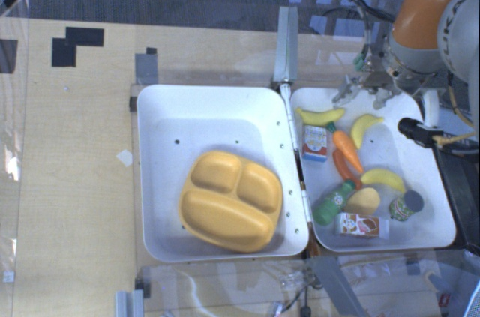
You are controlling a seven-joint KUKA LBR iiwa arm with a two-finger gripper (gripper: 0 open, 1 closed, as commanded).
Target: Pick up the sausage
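The sausage (pixel 343 166) lies in the right bin (pixel 442 222), near the middle, a short reddish-brown length slanting down toward the right. A carrot (pixel 347 149) rests right along its upper side, touching it and partly covering it, so only a strip of the sausage shows. A small carton (pixel 316 142) sits just to the left, a green bottle (pixel 331 203) just below, and bananas (pixel 321 115) lie at the top of the bin. The left bin (pixel 157 158) holds a big yellow tray (pixel 231 200).

The gripper (pixel 369 85) hangs over the back rim of the right bin, well apart from the sausage, its fingers (pixel 349 89) splayed apart with nothing between them. It is released, then, and the pick has not begun.

I would guess the sausage is a light toy, smooth and round, probably firm plastic or rubber, so it could roll or squirt out of a pinch. The best hold looks to be across its narrow width near the middle, fingers set square to its length. The trouble is the carrot pressed against one flank: a finger coming down there may land on the carrot or take both. The lower end looks freer, though a grip there may let it swing.
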